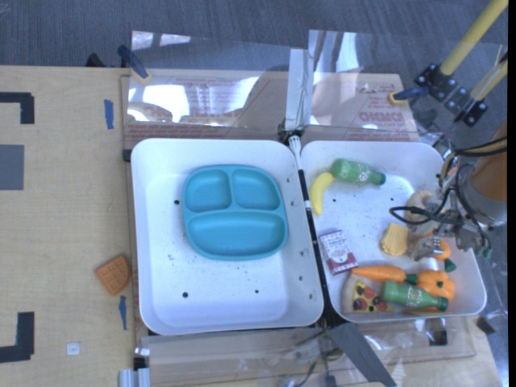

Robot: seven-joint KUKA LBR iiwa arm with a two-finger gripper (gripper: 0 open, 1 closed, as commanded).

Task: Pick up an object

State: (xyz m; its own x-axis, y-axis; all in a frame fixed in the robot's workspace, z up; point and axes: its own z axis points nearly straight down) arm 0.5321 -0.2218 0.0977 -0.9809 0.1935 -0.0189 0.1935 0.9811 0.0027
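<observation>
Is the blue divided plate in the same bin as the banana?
No, the blue plate lies alone in the left bin, while the banana lies in the right bin.

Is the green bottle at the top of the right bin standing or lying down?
Lying down: the bottle rests on its side beside the banana.

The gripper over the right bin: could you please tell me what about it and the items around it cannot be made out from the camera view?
- Gripper: cables and its own body mask the tip; whether it holds anything is unclear.
- Yellow item beside it: partly covered by the gripper, shape unclear.
- Red packet: print too small to read.
- Pizza slice: partly under the green bottle.
</observation>
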